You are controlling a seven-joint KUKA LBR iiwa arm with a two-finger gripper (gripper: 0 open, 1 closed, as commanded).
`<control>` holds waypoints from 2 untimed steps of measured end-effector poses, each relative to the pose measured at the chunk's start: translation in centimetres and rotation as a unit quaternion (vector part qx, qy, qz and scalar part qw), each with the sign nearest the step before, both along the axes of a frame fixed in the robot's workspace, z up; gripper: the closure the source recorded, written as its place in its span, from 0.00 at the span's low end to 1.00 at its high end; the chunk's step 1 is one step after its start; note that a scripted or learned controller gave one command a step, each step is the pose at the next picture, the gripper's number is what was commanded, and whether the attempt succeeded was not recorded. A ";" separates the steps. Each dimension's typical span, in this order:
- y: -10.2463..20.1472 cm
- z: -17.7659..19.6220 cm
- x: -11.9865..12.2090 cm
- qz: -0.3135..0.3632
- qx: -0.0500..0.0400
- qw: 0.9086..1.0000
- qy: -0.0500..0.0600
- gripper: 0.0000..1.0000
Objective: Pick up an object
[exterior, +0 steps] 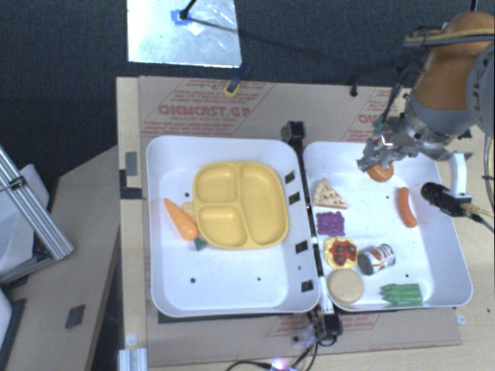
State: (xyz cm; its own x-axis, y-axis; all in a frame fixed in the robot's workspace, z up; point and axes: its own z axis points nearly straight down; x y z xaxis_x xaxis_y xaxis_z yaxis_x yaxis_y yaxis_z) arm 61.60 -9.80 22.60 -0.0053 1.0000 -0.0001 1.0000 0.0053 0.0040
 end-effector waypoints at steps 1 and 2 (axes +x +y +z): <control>3.2 -0.2 -0.8 0.001 0.000 1.000 0.002 1.00; 2.0 -1.1 -1.9 -0.002 0.000 1.000 0.002 1.00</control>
